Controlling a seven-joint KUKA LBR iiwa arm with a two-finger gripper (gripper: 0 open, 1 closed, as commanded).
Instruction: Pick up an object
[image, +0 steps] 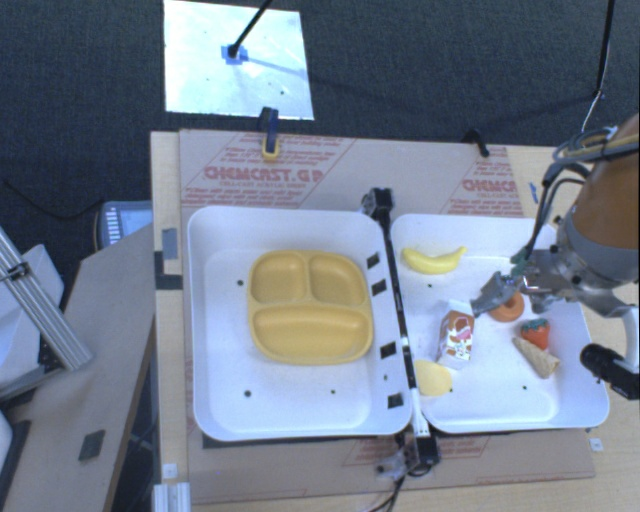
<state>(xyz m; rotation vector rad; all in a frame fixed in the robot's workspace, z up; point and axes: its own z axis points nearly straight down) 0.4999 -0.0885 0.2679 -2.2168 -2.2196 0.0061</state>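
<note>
The right bin (497, 408) holds a yellow banana (433, 260) at the back. A small printed carton (456, 338) lies in its middle, and a pale yellow slice (433, 377) rests by the left wall. An orange round piece (509, 310), a red strawberry-like piece (538, 331) and a tan cone (538, 358) lie to the right. My gripper (503, 291) hangs low directly over the orange piece and covers part of it. The carton lies just to its left.
A yellow divided plate (305, 305) lies in the left bin (215, 340). A black clip strip (393, 300) runs between the two bins. The arm's orange band (610, 205) looms over the right bin's far right side. A dark fitting (610, 365) sits at the right rim.
</note>
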